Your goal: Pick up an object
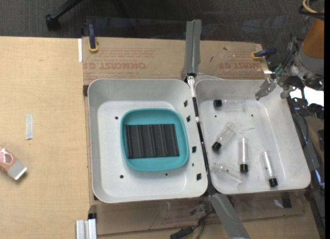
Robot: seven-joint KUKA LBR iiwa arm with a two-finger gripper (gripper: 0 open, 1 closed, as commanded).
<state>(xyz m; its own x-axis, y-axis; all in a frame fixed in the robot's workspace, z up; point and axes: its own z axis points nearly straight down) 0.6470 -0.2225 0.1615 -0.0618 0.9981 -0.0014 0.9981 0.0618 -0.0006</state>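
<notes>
A slanted overhead view shows a light wooden counter [41, 88] carrying two shallow white plastic bins side by side. The left bin [103, 176] holds a teal rectangular tray with a dark ribbed insert [153, 140], sitting roughly in its middle. The right bin [289, 176] holds several small clear plastic vials with black caps, scattered loosely. One vial [223, 135] lies tilted near the bin's centre, cap toward the lower left; a second [242, 155] lies just to its right with its long axis running toward the viewer and the cap at the near end; a third [268, 169] lies near the right wall, also lengthwise toward the viewer, cap nearest. A fourth vial [227, 104] lies sideways near the far wall, and a fifth [227, 173] rests near the front edge. The grey robot arm with an orange band reaches in from the right, and its gripper [273, 86] hangs over the far right corner of the right bin, above the rim. Whether it is wide or narrow cannot be told from this angle, and nothing is visibly held. The vials all lie nearer the viewer and to the left of the gripper; the sideways vial by the far wall looks closest to it.
</notes>
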